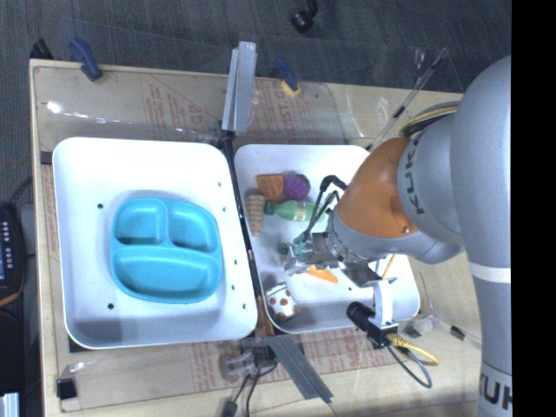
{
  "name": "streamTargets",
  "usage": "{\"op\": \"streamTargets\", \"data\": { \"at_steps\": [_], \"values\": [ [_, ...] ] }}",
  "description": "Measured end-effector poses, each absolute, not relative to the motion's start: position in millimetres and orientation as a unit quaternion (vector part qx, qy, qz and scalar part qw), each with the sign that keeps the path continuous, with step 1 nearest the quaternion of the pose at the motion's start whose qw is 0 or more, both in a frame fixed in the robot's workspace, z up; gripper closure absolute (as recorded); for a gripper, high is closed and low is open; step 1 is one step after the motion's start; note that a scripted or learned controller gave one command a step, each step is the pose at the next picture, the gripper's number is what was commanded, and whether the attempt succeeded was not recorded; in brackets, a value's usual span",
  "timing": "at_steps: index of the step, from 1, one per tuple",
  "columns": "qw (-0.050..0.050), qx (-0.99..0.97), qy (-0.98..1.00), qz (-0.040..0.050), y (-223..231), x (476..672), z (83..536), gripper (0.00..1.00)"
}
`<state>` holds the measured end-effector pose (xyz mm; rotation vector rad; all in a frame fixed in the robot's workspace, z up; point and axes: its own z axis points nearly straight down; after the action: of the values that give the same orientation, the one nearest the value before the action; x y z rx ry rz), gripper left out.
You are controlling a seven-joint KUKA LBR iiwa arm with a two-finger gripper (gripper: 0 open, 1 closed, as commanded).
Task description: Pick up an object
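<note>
We counted two white bins on the counter. The left bin held one blue tray; the right bin held a purple grape bunch, green bottle, and orange carrot. The tool hung over that clutter; whether it was apart, we couldn't tell.

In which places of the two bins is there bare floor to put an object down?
Left bin: bare white floor all around the blue divided tray, widest along its top and left walls. Right bin: crowded; toys such as the purple grapes, green bottle and orange carrot lie beside the gripper.
</note>
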<state>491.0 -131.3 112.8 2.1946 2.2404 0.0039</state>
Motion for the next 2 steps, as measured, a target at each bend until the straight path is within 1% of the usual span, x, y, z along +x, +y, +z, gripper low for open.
{"op": "streamTargets", "data": {
  "at_steps": [1, 2],
  "values": [
    [0.003, 0.7, 0.714, 0.0013, -131.2, 491.0, 112.9, 0.0],
    [0.0, 0.704, 0.71, -0.0003, -129.7, 505.4, 91.4, 0.0]
  ]
}}
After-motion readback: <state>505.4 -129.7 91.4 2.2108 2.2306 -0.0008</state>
